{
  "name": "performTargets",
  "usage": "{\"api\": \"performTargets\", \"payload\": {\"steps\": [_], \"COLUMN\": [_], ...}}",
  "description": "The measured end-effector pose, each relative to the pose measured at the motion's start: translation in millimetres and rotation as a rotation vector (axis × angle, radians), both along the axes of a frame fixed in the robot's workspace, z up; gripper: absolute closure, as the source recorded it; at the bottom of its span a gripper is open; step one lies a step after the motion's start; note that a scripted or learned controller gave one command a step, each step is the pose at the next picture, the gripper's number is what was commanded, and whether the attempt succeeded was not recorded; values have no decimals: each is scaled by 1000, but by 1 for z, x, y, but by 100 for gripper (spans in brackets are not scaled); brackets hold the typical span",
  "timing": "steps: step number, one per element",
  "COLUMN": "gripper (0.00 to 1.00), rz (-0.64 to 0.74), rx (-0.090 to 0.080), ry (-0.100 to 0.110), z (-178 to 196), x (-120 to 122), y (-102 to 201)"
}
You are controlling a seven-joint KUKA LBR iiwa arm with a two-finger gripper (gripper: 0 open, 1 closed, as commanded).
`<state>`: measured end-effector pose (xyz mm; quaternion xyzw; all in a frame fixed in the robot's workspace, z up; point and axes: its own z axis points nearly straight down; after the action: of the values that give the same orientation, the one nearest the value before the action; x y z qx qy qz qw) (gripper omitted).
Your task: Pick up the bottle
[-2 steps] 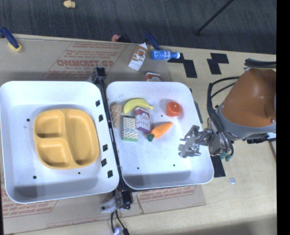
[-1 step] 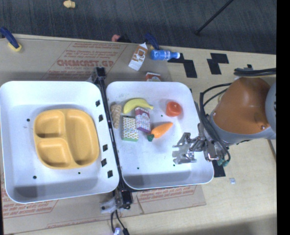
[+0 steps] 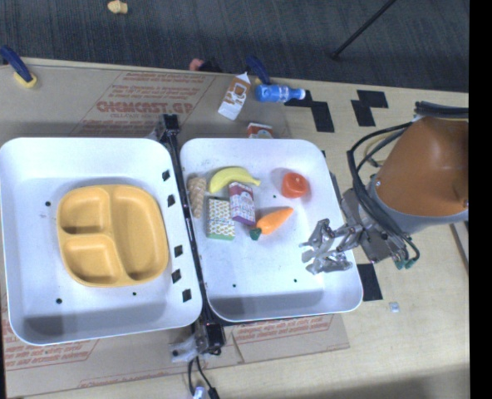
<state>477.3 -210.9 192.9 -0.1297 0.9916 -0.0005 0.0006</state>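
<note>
Two shallow white bins sit side by side on the desk (image 3: 412, 331), touching along a shared middle edge. Left bin (image 3: 22, 223): holds a yellow divided tray (image 3: 113, 233) with three compartments, lying near the bin's centre. Right bin (image 3: 263, 293): holds a cluster of small items in its upper half, namely a banana (image 3: 233, 177) at the top, a tan ridged piece (image 3: 197, 196) against the left wall, a green-and-yellow box (image 3: 220, 219) and a dark red packet (image 3: 242, 204) just beside each other below the banana, a carrot (image 3: 273, 220) to their right, and a red-orange round item (image 3: 295, 184) near the upper right corner. Gripper (image 3: 314, 249): hangs over the right part of the right bin, near its right wall, with its fingers apart and nothing between them; the carrot lies nearest to it, apart from the fingers. Arm (image 3: 425, 173): grey with an orange band, over the desk's right edge. Bottle (image 3: 276, 94): blue, lying on its side on the desk beyond the far edge of the right bin, outside both bins and well apart from the gripper. A small carton (image 3: 235, 96) lies just left of the bottle, and another small packet (image 3: 259, 130) rests at the right bin's far rim. A blue-and-yellow clamp (image 3: 17, 66) sits at the desk's far left corner.
</note>
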Motion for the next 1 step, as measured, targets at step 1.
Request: {"api": "performTargets", "payload": {"steps": [1], "gripper": [100], "rz": [-189], "rx": [0], "ry": [0], "z": [19], "x": [6], "y": [0]}}
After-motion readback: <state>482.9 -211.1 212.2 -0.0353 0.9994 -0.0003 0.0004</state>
